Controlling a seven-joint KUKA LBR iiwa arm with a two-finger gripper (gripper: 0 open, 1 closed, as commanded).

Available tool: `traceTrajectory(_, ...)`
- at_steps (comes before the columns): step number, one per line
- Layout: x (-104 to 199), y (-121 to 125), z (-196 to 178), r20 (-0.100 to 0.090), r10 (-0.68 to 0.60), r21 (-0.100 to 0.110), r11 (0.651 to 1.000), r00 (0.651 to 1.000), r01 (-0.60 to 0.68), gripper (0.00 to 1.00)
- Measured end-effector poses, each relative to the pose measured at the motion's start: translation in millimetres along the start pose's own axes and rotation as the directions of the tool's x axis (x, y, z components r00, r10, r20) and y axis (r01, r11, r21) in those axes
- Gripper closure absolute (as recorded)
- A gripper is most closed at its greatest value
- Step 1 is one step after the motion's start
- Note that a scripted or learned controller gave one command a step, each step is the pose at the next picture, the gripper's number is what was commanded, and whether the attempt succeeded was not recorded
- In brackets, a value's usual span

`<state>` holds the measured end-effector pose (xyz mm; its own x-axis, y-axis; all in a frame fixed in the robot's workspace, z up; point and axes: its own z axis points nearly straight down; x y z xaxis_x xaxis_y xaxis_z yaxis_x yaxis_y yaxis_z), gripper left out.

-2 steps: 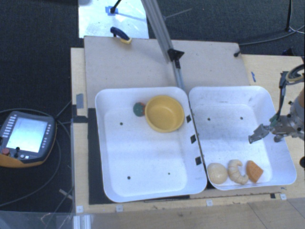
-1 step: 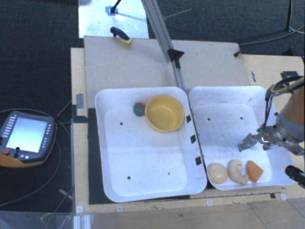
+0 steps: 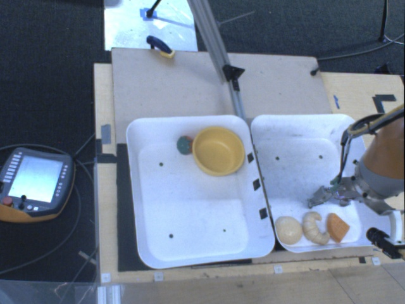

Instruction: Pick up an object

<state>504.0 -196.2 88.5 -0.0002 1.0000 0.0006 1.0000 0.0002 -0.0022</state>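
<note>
My gripper (image 3: 323, 196) hangs over the right bin (image 3: 297, 138), in its lower right part, on the grey arm with the orange band (image 3: 386, 157). It is open with nothing between its fingers. Just below it, along the bin's front edge, lie a cream round object (image 3: 288, 230), a pale curved object (image 3: 313, 227) and an orange wedge (image 3: 337, 227). The gripper sits slightly above and behind the curved object and the wedge, apart from both.
The left bin (image 3: 190, 233) holds a yellow bowl (image 3: 218, 151) with a small dark green object (image 3: 184, 145) against its left side. A metal pole (image 3: 212, 37) slants over the board behind the bins. A teach pendant (image 3: 35, 182) lies on the floor at left.
</note>
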Motion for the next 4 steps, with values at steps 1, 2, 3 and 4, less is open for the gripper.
traceTrajectory(1, -0.4, 1.0, -12.3, 0.001, 0.0, -0.004, 1.0, 1.0, 0.0, 1.0)
traceTrajectory(2, 8.3, -2.4, -61.2, 0.002, -0.001, -0.006, 1.0, 1.0, 0.001, 1.0)
traceTrajectory(3, 13.6, -3.5, -122.4, 0.002, -0.001, -0.008, 1.0, 1.0, 0.001, 1.0)
traceTrajectory(4, 13.5, -3.0, -137.4, 0.001, -0.001, -0.004, 1.0, 1.0, 0.001, 1.0)
